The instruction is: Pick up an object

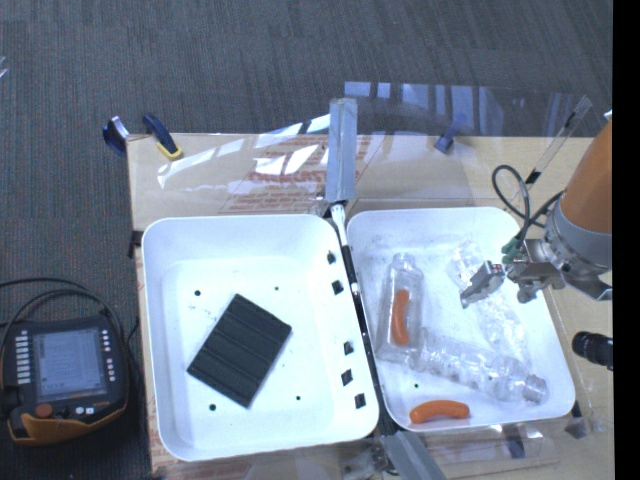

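Gripper point(482, 284) hovers over the right bin point(560, 363), finger spread impossible to tell; a clear plastic bottle point(470, 366) lies just below-left, long axis running away down-right.

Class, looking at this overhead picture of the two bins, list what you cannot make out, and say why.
- Gripper, camera view: too small and blurred to tell how it stands, or whether it touches the clear plastic.
- Arm: cut off by the right edge.
- Orange piece: half veiled by clear wrapping.
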